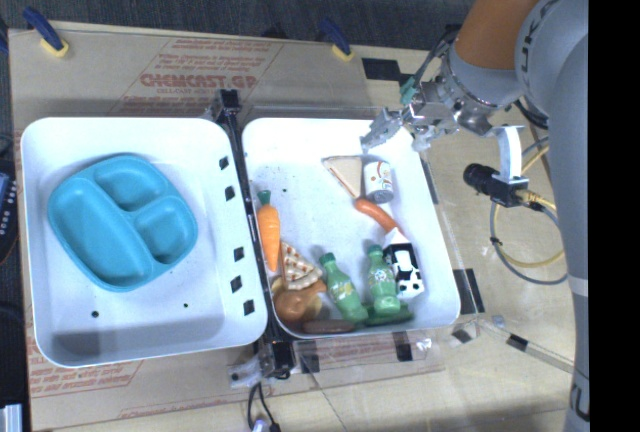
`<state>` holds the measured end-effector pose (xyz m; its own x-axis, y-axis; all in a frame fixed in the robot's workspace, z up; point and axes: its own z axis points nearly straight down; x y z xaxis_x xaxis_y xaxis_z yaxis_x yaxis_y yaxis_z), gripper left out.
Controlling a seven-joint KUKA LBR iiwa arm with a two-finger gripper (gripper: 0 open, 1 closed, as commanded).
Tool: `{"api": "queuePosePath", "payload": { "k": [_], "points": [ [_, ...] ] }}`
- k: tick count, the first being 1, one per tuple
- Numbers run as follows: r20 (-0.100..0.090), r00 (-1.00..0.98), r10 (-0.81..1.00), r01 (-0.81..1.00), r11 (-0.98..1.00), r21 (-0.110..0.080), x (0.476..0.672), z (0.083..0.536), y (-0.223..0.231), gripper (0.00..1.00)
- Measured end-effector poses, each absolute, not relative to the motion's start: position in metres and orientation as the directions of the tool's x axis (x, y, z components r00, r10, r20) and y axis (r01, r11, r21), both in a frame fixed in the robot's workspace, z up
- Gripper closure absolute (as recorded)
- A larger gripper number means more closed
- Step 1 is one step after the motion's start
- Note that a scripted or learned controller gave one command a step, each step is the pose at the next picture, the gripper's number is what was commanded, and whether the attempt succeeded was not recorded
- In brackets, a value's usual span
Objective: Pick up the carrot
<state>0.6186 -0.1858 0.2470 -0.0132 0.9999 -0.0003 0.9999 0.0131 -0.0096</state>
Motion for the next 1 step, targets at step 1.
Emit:
{"api": "queuePosePath", "payload": {
  "k": [1],
  "points": [
    [0.001,-0.150,0.989,0.989,0.150,-0.008,0.5777,0.0903,-0.1308,0.00]
  ]
}}
